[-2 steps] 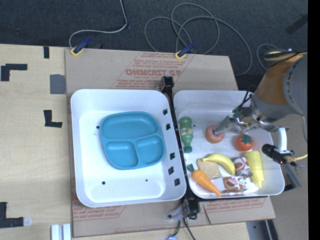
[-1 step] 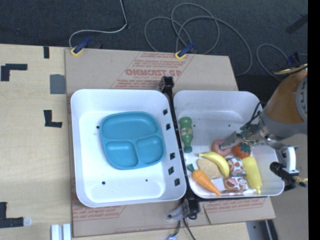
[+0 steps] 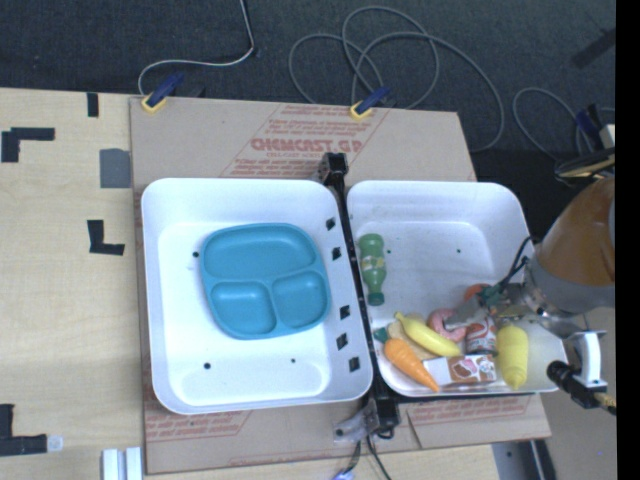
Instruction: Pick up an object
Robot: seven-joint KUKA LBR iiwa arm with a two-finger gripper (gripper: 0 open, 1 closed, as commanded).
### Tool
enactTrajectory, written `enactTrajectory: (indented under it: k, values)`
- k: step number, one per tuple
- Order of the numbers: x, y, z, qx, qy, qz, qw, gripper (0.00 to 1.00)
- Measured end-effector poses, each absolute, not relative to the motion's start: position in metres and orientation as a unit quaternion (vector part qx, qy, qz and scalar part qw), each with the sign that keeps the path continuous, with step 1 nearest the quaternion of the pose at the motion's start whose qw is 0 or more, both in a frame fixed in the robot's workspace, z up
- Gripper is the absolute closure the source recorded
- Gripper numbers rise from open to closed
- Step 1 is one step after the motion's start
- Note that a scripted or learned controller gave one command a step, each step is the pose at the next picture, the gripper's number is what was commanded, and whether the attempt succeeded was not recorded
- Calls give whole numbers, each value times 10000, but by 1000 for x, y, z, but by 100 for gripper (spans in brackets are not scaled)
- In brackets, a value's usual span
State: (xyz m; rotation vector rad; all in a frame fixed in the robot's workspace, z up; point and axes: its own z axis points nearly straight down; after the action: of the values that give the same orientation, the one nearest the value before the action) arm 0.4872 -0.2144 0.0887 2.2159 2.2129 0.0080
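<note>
Two shallow white plastic bins sit side by side on a sheet of printed brown cardboard (image 3: 300, 138) in the middle of the frame. The left bin (image 3: 165, 258) holds a light-blue three-compartment plastic tray (image 3: 263, 278), lying flat. The right bin (image 3: 440, 203) holds the candidate objects, gathered in its lower half: a small green plastic bottle (image 3: 372, 266) lying against the central divider, a yellow toy banana (image 3: 428, 335), an orange toy carrot (image 3: 408, 362) just below the banana and touching it, a yellow oblong toy (image 3: 512, 355) near the lower right corner, a small printed white-and-red card or packet (image 3: 468, 369) between carrot and oblong toy, and a pinkish toy (image 3: 443, 320) partly hidden above the banana. The grey arm with its orange band (image 3: 580, 238) enters at the right edge of the frame, and its gripper (image 3: 478, 306) is low over the pile near the pinkish toy; whether its tips are apart, together or around anything cannot be told, since dark parts and cables blur into the clutter there. Risks from this position: the objects touch and overlap, so a closing motion may catch two pieces at once, pinch only an edge, or nudge a rounded toy aside so that it slips free.
</note>
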Motion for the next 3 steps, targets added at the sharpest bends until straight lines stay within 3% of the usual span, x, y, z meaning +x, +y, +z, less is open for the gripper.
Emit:
enactTrajectory:
  k: [1,2,3]
  values:
    - [543,-200,88,7067,7075,18,36,0]
    - [486,-225,88,7076,7066,18,40,0]
    - [535,-188,88,7066,7076,23,42,0]
